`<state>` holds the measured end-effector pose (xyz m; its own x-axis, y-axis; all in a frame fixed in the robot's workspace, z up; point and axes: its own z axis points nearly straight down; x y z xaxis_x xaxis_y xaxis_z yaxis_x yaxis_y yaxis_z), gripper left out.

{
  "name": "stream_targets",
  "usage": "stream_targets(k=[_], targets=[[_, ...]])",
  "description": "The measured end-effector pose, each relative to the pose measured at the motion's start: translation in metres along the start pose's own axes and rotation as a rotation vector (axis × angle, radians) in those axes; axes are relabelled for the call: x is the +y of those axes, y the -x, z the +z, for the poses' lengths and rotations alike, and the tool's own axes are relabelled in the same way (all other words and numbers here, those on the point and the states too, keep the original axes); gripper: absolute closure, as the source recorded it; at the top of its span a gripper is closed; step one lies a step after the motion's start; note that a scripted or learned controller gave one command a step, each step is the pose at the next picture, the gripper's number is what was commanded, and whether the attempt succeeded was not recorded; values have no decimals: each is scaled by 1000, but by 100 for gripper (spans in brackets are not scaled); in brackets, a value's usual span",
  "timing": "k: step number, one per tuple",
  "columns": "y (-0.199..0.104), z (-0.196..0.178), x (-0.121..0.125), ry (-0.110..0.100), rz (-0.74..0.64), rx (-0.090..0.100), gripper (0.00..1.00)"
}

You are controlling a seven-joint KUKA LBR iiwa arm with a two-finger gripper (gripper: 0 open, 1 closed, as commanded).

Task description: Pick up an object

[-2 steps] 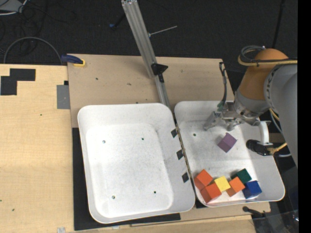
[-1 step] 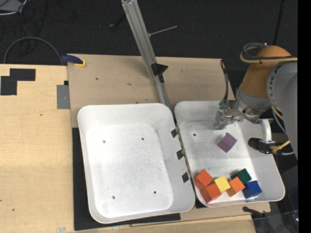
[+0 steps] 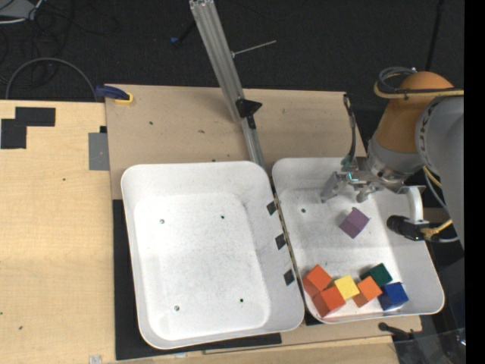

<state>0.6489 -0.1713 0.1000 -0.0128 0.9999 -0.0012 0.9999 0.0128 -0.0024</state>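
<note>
In the right bin a purple block lies alone near the middle. Along the bin's front edge sits a cluster of blocks: two orange-red ones, a yellow one, a smaller orange one, a green one and a blue one. My gripper hangs over the back part of the right bin, just above and behind the purple block, with its two fingers spread apart and nothing between them.
The left bin lies beside the right one, with black clips along the shared edge. A slanted aluminium bar rises behind the bins. The grey arm with its orange band fills the right side.
</note>
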Motion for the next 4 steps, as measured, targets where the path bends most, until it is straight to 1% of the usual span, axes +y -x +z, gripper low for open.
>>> stream_targets(k=[1,2,3,4], targets=[[0,-10,0,1,-4,-1,100],[0,-10,0,0,-5,-1,0],[0,-20,1,2,-7,-3,100],[0,-19,0,1,-7,-2,0]])
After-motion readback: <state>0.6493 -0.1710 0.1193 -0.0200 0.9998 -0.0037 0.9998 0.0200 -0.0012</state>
